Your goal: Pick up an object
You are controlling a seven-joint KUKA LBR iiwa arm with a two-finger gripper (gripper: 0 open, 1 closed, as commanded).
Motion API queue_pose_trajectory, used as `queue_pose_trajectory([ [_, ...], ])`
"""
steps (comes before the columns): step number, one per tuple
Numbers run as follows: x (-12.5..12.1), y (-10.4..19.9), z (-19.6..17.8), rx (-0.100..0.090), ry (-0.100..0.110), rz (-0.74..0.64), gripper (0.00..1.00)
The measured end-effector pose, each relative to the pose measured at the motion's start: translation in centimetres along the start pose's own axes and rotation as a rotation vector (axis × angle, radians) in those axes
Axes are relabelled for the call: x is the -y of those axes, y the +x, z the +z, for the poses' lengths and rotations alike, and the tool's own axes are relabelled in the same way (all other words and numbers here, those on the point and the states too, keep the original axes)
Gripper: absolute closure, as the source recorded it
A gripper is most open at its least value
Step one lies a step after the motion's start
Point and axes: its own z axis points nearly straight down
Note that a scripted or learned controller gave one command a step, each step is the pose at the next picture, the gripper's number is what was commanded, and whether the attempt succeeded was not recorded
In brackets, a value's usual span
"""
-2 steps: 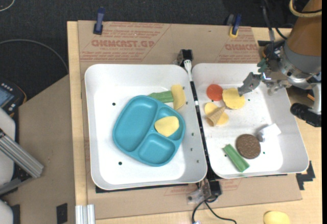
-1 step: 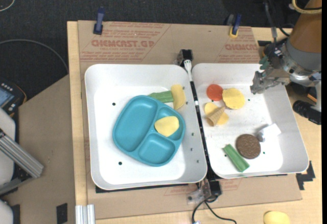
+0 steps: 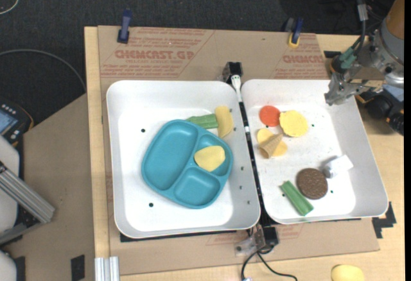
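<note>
In the right bin [image 3: 366, 164], nearest is a green stick [image 3: 296, 197], and just beside it on the right a brown disc [image 3: 312, 183]. A small grey and white piece [image 3: 336, 165] lies near the disc, a bit farther. Farther and to the left are a yellow wedge [image 3: 271, 142], a yellow disc [image 3: 293, 124] and an orange disc [image 3: 270, 115]. In the left bin [image 3: 122, 145] a blue tray [image 3: 173, 167] carries a yellow piece [image 3: 209, 158]. The gripper [image 3: 339, 90] hangs over the far right edge of the right bin, apart from all objects; if its fingers are apart or together, I cannot tell
</note>
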Motion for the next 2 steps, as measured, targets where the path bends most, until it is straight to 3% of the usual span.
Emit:
queue_pose_trajectory([
  [1,3.2,5.3,2.3,-0.002,0.017,0.001,1.0],
  [2,6.5,11.4,8.2,-0.002,0.02,0.002,1.0],
])
